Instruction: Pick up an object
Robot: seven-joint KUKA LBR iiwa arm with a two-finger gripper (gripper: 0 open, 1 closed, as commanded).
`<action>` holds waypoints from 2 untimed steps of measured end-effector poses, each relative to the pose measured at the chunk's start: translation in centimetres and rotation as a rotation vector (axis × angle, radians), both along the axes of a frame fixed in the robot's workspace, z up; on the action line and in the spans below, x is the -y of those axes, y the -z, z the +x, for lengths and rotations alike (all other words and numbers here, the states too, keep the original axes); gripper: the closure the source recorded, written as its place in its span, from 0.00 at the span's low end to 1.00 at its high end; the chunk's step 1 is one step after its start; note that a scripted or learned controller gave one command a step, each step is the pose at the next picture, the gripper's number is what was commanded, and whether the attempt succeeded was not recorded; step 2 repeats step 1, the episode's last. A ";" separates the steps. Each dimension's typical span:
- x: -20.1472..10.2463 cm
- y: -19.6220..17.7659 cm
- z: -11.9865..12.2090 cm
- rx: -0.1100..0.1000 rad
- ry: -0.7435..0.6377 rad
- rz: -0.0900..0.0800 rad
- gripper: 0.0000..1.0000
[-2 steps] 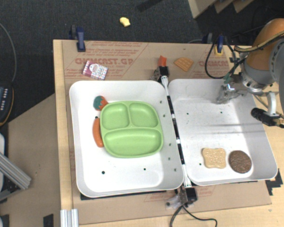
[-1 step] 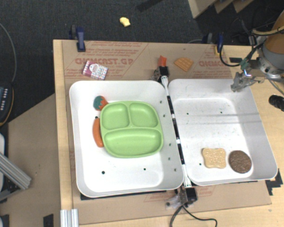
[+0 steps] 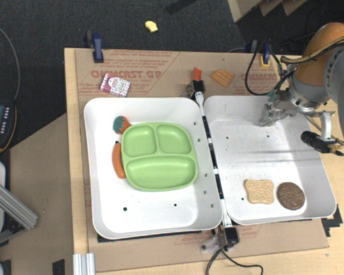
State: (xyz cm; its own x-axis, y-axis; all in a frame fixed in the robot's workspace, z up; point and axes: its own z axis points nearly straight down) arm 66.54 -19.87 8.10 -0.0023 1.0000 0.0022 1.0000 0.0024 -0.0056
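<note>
The arm comes in from 3 o'clock, its orange band at the upper right, wrist bent down over the far corner of the right bin. The gripper hangs low at about 1 o'clock of that bin, near its back wall; at this slant I cannot tell if it is released or clenched, and nothing shows in it.

Most of the right bin's floor is bare around the gripper. At its 5 o'clock corner lie a tan square cracker and, just beside it toward 3 o'clock, a brown round cookie, both close to the front rim and well apart from the gripper.

The left bin holds a green divided plate at its centre. At the plate's 9 o'clock edge lies an orange carrot-like piece, and at 10 o'clock a small teal and red toy.

On the worktop behind the bins rest a small pink packet and another tan cracker.
</note>
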 end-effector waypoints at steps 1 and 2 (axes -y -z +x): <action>0.4 -7.6 0.3 0.015 0.002 -0.006 1.00; 0.4 -7.6 0.3 0.015 0.002 -0.006 1.00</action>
